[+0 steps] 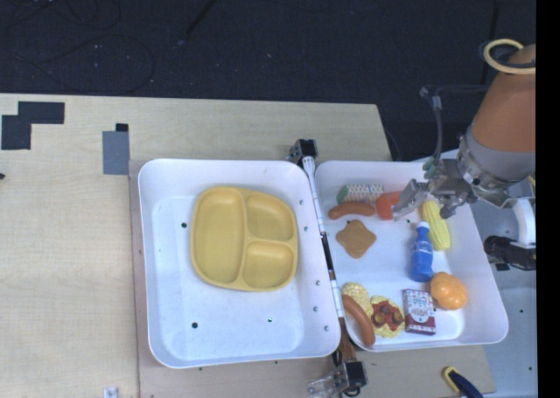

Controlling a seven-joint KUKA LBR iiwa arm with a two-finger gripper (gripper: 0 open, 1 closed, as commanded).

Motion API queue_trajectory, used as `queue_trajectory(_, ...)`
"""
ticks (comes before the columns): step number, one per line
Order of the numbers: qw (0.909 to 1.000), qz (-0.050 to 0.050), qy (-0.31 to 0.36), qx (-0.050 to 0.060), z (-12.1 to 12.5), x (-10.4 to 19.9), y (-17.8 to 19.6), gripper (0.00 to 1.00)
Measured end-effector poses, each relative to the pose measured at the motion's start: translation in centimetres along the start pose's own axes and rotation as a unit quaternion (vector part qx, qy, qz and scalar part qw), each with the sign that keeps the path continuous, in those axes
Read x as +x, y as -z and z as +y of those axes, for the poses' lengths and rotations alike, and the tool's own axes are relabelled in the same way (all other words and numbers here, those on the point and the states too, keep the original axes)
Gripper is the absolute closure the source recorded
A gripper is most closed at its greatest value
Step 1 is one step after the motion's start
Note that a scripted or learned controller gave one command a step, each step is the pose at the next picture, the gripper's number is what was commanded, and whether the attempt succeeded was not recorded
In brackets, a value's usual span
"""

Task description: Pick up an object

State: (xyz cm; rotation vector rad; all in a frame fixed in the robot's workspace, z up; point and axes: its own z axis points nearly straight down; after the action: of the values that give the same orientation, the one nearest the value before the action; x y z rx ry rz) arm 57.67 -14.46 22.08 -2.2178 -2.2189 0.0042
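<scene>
The gripper (426, 199) hangs low over the right bin (486, 322), above the blue bottle (423, 253); how its claw stands cannot be told. Beside the bottle lies a corn cob (436, 224); just past its base sit an orange fruit (448, 291) and a small red packet (419, 310), whose print is too small to read. Left of the bottle rests a brown cookie (355, 238); farther left, the left bin (166, 317) bears a yellow divided plate (243, 238).
</scene>
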Motion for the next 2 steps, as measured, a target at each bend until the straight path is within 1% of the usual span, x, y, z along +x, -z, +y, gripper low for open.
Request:
queue_trajectory(1,1.0,0.0,0.0,-0.001,-0.2,-6.1,-1.4,0.0)
queue_trajectory(2,1.0,0.0,0.0,-0.001,0.1,-4.4,-12.4,0.0)
